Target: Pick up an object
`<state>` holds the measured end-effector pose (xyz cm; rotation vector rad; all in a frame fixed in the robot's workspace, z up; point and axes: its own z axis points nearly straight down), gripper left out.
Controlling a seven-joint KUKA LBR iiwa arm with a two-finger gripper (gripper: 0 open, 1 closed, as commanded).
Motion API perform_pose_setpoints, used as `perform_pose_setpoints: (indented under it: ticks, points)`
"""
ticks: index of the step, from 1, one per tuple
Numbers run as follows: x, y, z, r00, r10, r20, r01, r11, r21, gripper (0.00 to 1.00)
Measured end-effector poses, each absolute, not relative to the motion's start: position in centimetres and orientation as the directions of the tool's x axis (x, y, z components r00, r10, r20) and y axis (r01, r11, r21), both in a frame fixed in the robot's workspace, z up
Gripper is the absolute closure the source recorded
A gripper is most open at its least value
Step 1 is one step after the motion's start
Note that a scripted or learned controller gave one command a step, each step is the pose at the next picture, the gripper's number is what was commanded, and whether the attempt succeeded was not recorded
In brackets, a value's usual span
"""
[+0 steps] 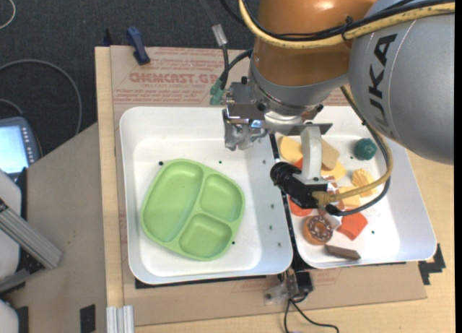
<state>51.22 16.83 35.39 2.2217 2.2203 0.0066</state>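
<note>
PINCER [237, 139]: above far edge of left bin [137, 151]; open or closed cannot be determined | TARGET: toy doughnut [317, 229], near part of right bin [404, 238], just beside red block [352, 225] | HANDLING: judged light, rigid, smooth plastic; grip across outer rim.

Plate [191, 210] in left bin [137, 136], toy foods [353, 225] in right bin [415, 209]

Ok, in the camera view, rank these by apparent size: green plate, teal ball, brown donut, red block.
1. green plate
2. brown donut and red block, too alike to rank
3. teal ball, slightly smaller
</note>
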Motion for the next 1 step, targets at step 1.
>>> perform_pose_setpoints:
  ticks: [1]
  points:
    - [48.35,22.53,13.31,-0.003,1.0,-0.006,1.0,0.003,-0.019,1.0]
